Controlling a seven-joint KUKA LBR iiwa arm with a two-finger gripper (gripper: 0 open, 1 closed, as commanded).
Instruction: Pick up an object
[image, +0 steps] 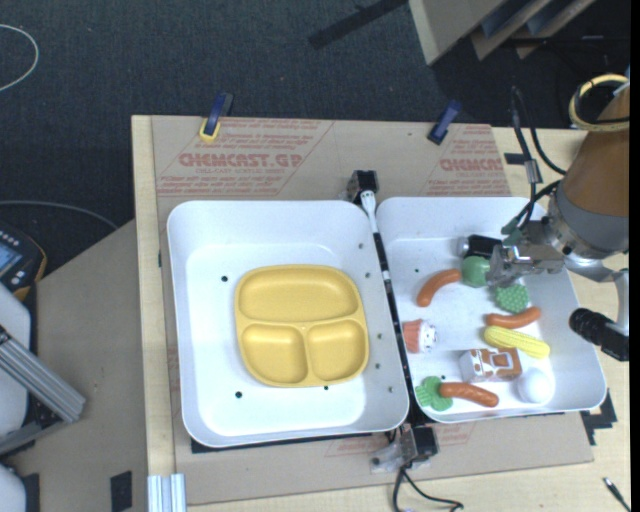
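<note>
While the left bin (190, 300) holds a yellow tray (300, 325) with three compartments, the right bin (400, 225) carries small toy foods. From its left side: a small carton of fries (418, 337), an orange sausage (435, 287), a round green piece (474, 271), a green leafy piece (512, 297), a second sausage (512, 319), a yellow corn cob (517, 342), a small box (490, 365), a carrot with a green top (457, 393) and a white egg (535, 385). Both bins rest on the surface (250, 160). From the right the arm (600, 190) reaches in; the claw (508, 263) is low over the right bin, touching or just beside the round green piece. How wide the claw stands, I cannot tell
</note>
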